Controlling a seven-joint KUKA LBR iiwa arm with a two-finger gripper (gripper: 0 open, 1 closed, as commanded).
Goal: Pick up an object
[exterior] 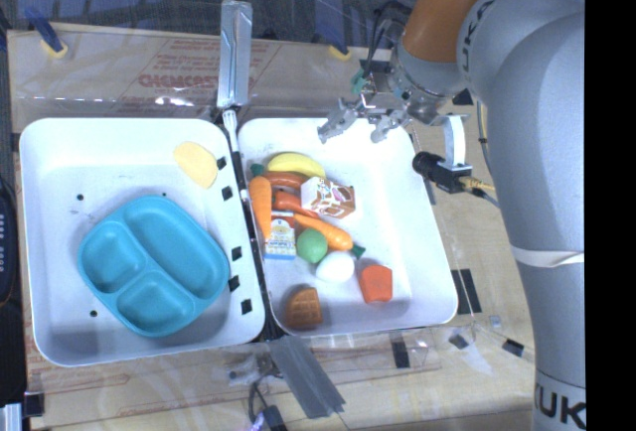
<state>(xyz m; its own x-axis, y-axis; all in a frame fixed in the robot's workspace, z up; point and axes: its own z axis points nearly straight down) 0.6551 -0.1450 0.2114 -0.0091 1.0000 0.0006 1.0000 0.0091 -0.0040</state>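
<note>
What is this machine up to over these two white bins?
A grey robot arm reaches in from the right, its gripper open and holding nothing, above the far edge of the right bin. That bin holds toy food: a banana, carrots, a white egg. The left bin has a blue divided tray and a yellow piece. Nothing is picked up yet.

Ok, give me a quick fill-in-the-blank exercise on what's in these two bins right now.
1. The blue tray with compartments lies in the ____ bin.
2. The banana lies in the right bin and its colour is ____.
3. The gripper hangs over the right bin's ____ edge.
4. The white egg lies just below a ____ round fruit.

Missing words: left; yellow; far; green
</note>
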